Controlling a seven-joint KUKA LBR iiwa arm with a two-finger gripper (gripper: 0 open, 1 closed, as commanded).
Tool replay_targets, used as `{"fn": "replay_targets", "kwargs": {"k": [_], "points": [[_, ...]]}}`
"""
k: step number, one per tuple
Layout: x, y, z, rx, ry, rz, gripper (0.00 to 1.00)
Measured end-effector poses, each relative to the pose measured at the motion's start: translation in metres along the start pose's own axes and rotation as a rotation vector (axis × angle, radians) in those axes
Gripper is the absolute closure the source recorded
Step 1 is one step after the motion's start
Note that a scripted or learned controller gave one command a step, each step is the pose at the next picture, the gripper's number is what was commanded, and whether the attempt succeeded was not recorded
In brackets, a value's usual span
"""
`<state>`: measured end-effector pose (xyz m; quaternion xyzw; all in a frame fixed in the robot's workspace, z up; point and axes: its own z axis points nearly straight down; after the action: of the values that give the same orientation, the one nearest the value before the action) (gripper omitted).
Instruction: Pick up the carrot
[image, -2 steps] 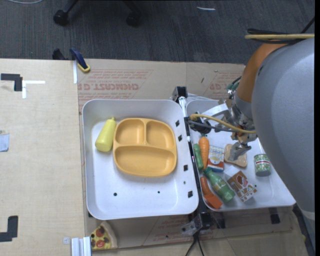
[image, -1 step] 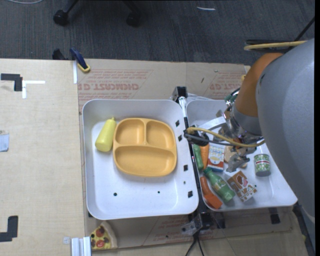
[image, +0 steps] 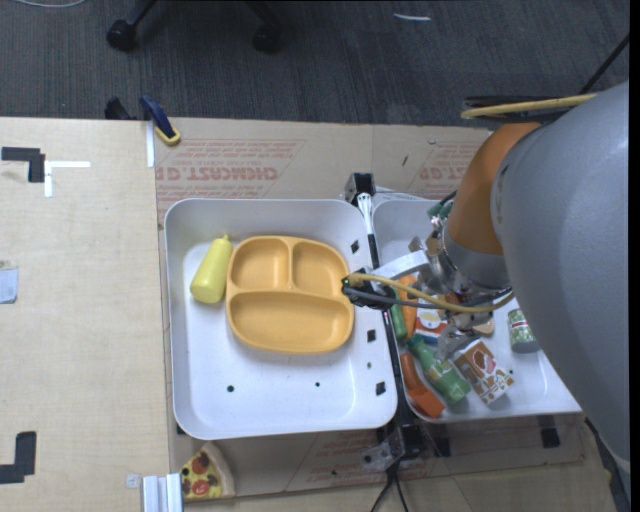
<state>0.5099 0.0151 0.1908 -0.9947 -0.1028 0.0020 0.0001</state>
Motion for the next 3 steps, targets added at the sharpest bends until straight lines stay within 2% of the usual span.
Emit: {"fn": "replay_targets", "kwargs": {"k": [1, 2, 3], "points": [[-0.001, 0.046, 0.000, -0.001, 0.000, 0.007, 0.00], [0.044, -0.051, 0.000, -0.001, 0.002, -0.031, 0.00], [0.034, -0.088, 0.098, 0.003, 0.007, -0.013, 0.00]]}}
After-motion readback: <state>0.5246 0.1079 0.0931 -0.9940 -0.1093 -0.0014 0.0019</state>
